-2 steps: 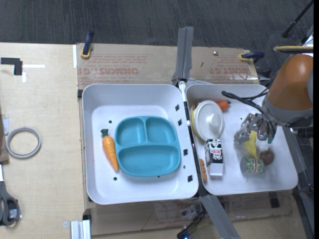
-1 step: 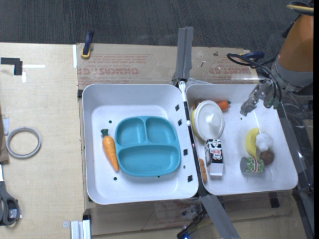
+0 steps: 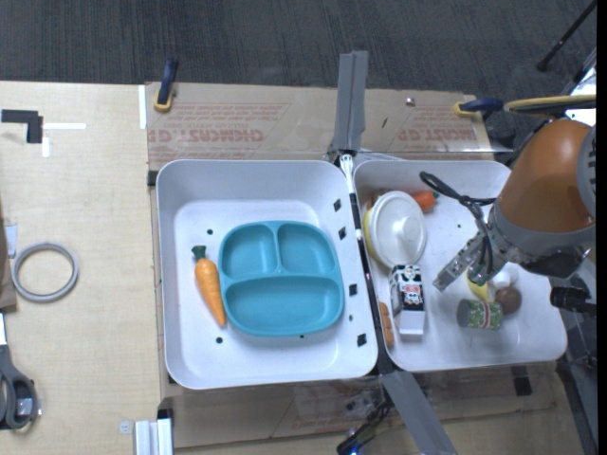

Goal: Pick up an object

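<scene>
Right bin (image 3: 531,344) cluttered: hand (image 3: 471,271), aperture unclear, could clip the green can (image 3: 481,314) or brown ball (image 3: 509,299), grabbing nothing.

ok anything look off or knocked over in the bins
Mostly tidy. The small milk carton lies on its side in the right bin, and a green can beside it looks tipped over. The carrot lies outside the blue tray in the left bin.

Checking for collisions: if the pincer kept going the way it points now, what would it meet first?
Probably the milk carton: the pincer points left and slightly down toward it. Depth is unclear; it might meet the right bin floor first.
</scene>
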Motion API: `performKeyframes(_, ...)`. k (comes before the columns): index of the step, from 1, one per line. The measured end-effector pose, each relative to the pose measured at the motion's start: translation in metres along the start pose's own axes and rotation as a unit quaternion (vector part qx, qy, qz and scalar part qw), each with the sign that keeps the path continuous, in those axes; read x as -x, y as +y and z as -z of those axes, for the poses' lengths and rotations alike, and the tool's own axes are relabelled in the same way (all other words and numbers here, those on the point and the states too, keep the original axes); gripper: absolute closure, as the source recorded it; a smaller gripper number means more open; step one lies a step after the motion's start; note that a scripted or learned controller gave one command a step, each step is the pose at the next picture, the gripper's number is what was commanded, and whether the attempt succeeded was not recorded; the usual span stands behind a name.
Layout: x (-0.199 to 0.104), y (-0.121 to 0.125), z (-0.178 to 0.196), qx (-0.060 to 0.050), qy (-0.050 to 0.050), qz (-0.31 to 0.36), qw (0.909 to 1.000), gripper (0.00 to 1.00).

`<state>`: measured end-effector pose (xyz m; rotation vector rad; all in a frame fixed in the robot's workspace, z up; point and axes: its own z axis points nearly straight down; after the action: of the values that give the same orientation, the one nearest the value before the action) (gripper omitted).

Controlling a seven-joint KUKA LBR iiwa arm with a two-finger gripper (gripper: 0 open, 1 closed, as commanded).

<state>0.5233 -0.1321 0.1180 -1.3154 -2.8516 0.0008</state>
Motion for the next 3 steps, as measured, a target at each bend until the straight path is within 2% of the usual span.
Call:
performKeyframes(1,0.0,0.0,0.0,0.0,0.0,0.0,1.0,0.0)
performKeyframes(2,0.023,0.064,-0.02,0.004,-0.008,-0.032,0.9994,0.0)
performKeyframes(3,-0.008,0.018,-0.024,0.001,-0.002,-0.05,0.9987,0.0)
